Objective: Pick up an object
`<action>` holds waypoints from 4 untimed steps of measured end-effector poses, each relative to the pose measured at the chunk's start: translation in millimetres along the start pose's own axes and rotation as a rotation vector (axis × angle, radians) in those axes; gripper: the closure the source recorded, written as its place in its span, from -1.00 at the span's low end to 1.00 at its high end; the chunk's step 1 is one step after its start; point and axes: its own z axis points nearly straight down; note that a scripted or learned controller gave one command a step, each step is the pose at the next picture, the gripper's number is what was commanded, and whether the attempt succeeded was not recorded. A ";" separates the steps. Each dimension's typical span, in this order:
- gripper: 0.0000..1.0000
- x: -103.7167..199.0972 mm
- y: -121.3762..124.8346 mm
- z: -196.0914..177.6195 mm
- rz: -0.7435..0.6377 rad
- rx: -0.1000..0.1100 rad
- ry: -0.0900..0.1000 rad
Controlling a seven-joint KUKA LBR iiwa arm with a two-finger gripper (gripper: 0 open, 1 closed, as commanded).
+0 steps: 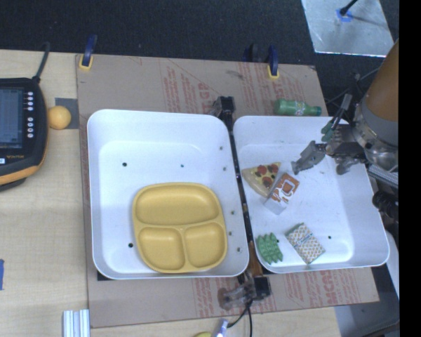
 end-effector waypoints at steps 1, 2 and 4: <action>-1.00 -7.5 45.7 80.0 0.000 0.002 -0.001; -1.00 -21.4 64.4 184.8 0.001 -0.006 -0.001; -1.00 -21.2 65.4 173.6 -0.003 -0.007 -0.002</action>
